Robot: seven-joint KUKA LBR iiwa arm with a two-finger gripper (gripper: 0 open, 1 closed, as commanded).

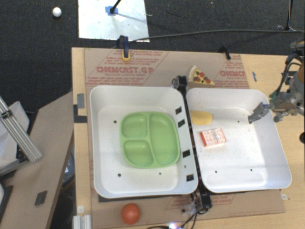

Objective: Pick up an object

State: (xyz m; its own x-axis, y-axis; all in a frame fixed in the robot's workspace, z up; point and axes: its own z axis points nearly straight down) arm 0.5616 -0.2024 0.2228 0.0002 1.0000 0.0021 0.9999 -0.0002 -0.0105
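Both bins, left [102,128] and right [276,156], are plain white. The divided plate [149,139] is pale green all over. There's a soft yellow block [201,118], and next to it a small box [212,137] in red-orange and white with a grid-like print. The pizza slice toy [200,76] is yellow with red spots. The ball [130,213] is orange-red, and the other little ball [57,12] is white. The bench [78,80] is light tan wood, and the cardboard sheet [157,63] has reddish lettering. The clamp [124,46] is dark blue with a yellow tip. The pincer [257,113] looks grey.

Red-white box [212,138] (flat), right bin [267,175]
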